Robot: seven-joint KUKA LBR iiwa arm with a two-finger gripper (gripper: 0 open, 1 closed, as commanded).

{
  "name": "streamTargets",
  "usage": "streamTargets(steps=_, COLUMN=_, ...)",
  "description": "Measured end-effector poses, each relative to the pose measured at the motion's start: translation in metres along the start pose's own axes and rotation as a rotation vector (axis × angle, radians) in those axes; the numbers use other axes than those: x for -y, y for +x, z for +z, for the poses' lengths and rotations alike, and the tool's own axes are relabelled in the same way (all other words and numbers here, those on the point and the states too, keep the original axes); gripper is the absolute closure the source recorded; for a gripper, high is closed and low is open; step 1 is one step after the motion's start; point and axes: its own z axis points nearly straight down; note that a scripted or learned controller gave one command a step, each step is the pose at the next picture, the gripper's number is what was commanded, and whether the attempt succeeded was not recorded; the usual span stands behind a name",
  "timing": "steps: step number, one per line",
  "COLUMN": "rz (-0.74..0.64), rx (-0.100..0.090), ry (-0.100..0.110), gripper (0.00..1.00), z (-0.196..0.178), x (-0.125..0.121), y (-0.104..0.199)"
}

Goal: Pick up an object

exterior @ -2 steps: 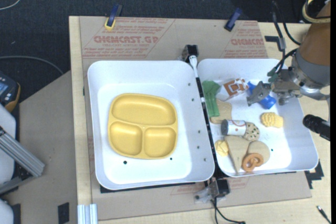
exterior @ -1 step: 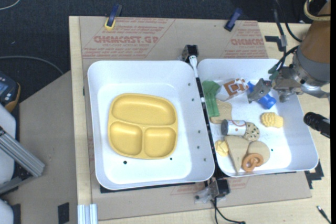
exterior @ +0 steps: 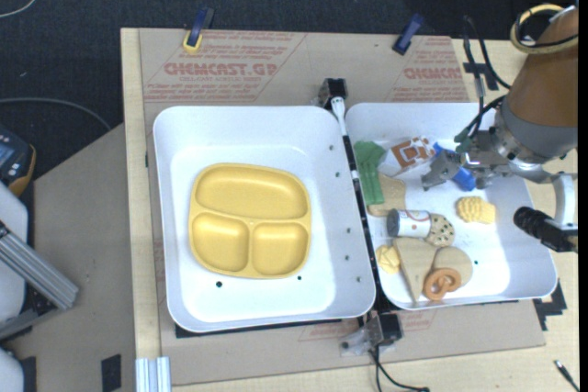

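Two white bins (exterior: 175, 225); jaws (exterior: 457, 172) hover over right bin's toys, grip state unclear.

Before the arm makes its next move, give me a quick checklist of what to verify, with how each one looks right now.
1. Gripper is over the right bin: ok.
2. An object sits between the fingers: cannot tell; dark parts hide them.
3. Pickable things lie close by: ok; the yellow ridged piece and green strip are in that bin.
4. Pile near the spotted cookie is separated: not ok; items touch.
5. Yellow divided tray in the left bin lies apart from the arm: ok.
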Motion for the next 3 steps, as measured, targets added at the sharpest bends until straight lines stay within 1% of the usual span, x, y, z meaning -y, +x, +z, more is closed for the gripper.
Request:
streamTargets(steps=1, rz=0.001, rx=-0.001, ry=0.002, gripper=0.00, z=0.058, x=-0.004, y=-0.008)
streamTargets(steps=2, rz=0.001, rx=0.000, ry=-0.003, gripper=0.00, z=0.099, x=-0.004, y=-0.008)
streamTargets(steps=3, rz=0.001, rx=0.002, ry=-0.007, gripper=1.00, z=0.087, x=-0.005, y=-0.008)
